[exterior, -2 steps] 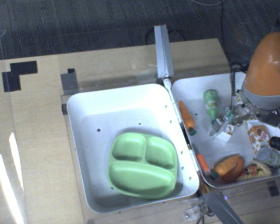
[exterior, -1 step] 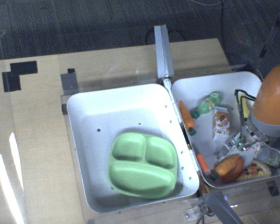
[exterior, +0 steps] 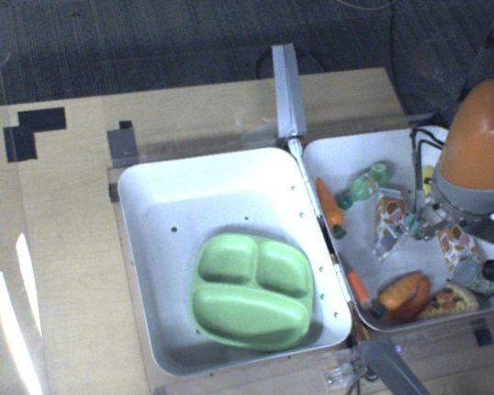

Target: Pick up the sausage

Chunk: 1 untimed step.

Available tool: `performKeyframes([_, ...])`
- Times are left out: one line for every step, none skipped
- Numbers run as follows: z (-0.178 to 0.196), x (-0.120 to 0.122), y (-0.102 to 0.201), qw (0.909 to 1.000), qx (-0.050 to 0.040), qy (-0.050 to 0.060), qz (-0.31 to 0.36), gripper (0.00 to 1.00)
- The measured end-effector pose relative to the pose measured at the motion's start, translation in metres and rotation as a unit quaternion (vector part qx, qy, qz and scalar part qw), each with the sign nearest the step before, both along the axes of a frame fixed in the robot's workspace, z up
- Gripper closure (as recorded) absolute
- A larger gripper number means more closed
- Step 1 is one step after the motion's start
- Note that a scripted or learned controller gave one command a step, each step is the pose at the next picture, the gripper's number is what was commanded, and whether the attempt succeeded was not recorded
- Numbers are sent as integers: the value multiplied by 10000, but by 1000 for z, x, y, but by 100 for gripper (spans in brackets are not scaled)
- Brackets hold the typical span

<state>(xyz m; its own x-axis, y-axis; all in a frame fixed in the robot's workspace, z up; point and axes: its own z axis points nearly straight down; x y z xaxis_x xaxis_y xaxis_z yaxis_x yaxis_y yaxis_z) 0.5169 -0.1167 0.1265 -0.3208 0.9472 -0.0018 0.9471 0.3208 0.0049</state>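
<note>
The arm (exterior: pixel 485 145) reaches in from 3 o'clock and hangs over the right bin (exterior: pixel 347 150). Its claw (exterior: pixel 416 225) sits low above a crinkly snack wrapper (exterior: pixel 388 218) near the bin's centre; whether it is released or clenched can't be told from this angle, and nothing shows as grasped.

The sausage (exterior: pixel 406 294) lies at approx 6 o'clock in that bin, close to the front wall, reddish-brown w/ an orange top, apart from the claw. A carrot (exterior: pixel 328 204) lies along the bin's 9 o'clock wall and a green bottle (exterior: pixel 366 184) sits toward 11 o'clock. The left bin (exterior: pixel 154 253) holds a green divided tray (exterior: pixel 252 289).

Judged step: approach, grasp not yet made. Next move calls for shifting the claw toward 6 o'clock until it's over the sausage, lining up across its short width, then descending w/o snagging the wrapper or the packets nearby.
</note>
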Motion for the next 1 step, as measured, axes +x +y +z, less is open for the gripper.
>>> performKeyframes([-27,-28,-13,9999,-2,3,144,0])
